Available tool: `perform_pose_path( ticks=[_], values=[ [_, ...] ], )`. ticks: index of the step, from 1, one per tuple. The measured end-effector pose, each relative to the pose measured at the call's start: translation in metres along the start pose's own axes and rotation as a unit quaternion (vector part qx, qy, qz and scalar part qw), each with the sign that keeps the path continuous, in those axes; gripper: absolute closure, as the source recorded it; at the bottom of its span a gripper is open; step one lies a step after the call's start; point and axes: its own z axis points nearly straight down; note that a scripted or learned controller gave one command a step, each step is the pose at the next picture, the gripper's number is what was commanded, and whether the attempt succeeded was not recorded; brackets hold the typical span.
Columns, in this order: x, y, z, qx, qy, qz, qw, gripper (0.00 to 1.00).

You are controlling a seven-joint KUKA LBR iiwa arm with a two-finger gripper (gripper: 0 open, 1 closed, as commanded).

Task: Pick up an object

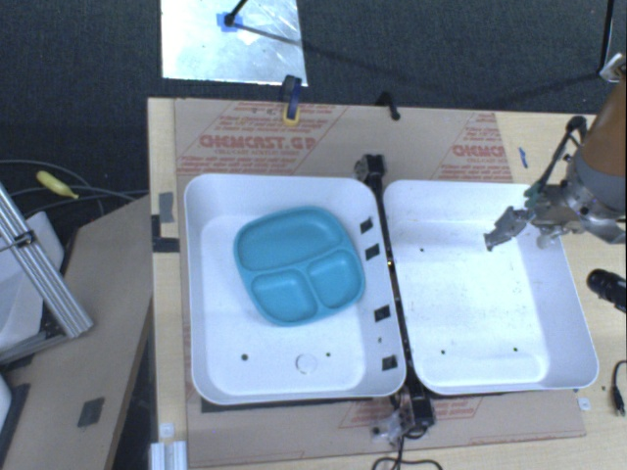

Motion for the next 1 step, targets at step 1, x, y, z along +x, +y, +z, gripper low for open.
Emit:
perform_pose_path(
  ticks=[1],
  values=[
    [0.1086, -0.0210, -0.0607, -0.003, 0.002, -0.006, 1.0000, 0.00]
  ],
)
